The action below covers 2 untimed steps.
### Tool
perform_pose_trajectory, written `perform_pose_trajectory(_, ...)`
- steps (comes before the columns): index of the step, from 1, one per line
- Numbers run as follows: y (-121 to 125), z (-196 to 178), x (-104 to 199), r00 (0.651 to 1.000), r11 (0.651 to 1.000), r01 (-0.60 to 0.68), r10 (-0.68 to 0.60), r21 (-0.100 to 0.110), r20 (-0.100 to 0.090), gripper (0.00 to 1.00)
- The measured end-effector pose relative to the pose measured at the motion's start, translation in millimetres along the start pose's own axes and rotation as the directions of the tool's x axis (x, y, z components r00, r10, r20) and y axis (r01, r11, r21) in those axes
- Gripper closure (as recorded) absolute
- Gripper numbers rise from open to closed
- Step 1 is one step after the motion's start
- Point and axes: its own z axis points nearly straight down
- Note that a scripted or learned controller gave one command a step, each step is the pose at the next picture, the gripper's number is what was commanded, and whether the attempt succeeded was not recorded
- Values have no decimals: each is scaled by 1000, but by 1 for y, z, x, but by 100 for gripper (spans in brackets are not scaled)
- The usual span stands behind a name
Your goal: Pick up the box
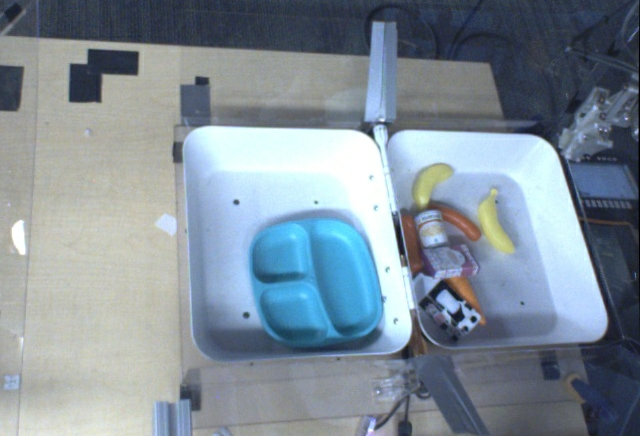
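The box (448,310) is small, black and white with an orange side. It lies in the near left corner of the right bin (540,324), close to the wall that divides the two bins. Just behind it, touching or nearly touching, is a pinkish wrapped packet (455,260). An orange carrot-like piece (463,288) sits against the box's far right side.
In the right bin there are also two yellow bananas (431,181) (495,222), a red sausage (461,220), a small labelled can (432,227) and an orange stick (411,242) along the divider. The left bin (215,224) holds a blue compartment plate (315,280). Metal hardware (600,119) stands beyond the right bin.
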Motion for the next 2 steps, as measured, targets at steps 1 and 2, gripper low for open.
perform_pose_trajectory(1, -2, 34, 11, 1000, 1000, -7, 7, 0, 0, 100)
perform_pose_trajectory(2, 51, 28, 77, 973, 973, 229, -229, -1, 0, 100)
